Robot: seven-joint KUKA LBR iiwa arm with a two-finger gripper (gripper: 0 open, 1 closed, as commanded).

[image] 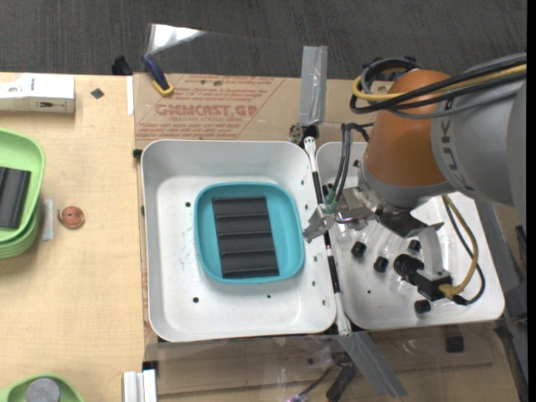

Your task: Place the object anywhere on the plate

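Arm (435, 141) hides gripper over right bin (469, 300); plate (249, 233) bears dark ridged block (244, 236).

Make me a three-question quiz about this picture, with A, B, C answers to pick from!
1. Where is the plate?
A. in the left white bin
B. in the right white bin
C. on the wooden bench

2. What colour is the plate?
A. red
B. teal blue
C. yellow

3. What is the dark ridged object doing?
A. hanging from the arm
B. lying flat on the plate
C. standing on the cardboard

Answers: 1 A, the left bin's walls surround the plate. 2 B, its rim shows teal. 3 B, it lies within the plate's rim.
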